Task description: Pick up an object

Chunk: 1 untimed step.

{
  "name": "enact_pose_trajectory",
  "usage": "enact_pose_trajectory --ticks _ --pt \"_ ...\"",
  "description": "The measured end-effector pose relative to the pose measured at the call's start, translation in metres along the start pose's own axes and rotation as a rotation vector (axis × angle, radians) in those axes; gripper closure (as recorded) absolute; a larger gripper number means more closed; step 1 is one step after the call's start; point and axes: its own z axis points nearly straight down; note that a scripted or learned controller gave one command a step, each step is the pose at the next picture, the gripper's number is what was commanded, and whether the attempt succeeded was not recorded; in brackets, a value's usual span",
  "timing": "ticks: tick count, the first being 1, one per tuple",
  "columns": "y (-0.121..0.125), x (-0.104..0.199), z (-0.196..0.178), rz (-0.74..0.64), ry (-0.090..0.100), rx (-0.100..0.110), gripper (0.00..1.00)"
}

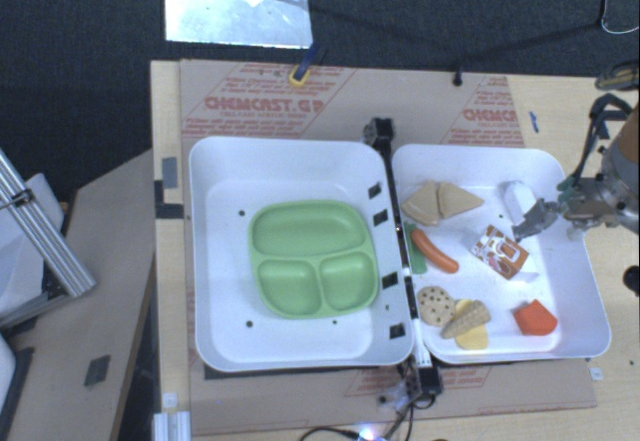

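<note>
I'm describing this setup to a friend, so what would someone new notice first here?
Probably the green divided tray, alone in the middle of the left bin. Next, the toy food scattered in the right bin: a sausage, a cookie and an orange block. The end effector reaches in over that bin's right side.

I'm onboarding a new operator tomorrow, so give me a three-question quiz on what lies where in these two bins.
1. True or false: the green three-compartment plastic tray lies in the right white bin.
2. Which item lies nearest the claw? A) round speckled cookie B) red-and-white small packet C) orange-red sausage
3. Fill in: the orange wedge-shaped block lies toward the right bin's ____ corner, front or back.

Key: 1 false; 2 B; 3 front.
</note>
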Motion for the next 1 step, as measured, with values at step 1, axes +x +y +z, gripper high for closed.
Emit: enact_pose_trajectory --ticks 1 --pt "0.0024 0.0003 -0.0055 -0.003 -0.002 -0.011 0.0"
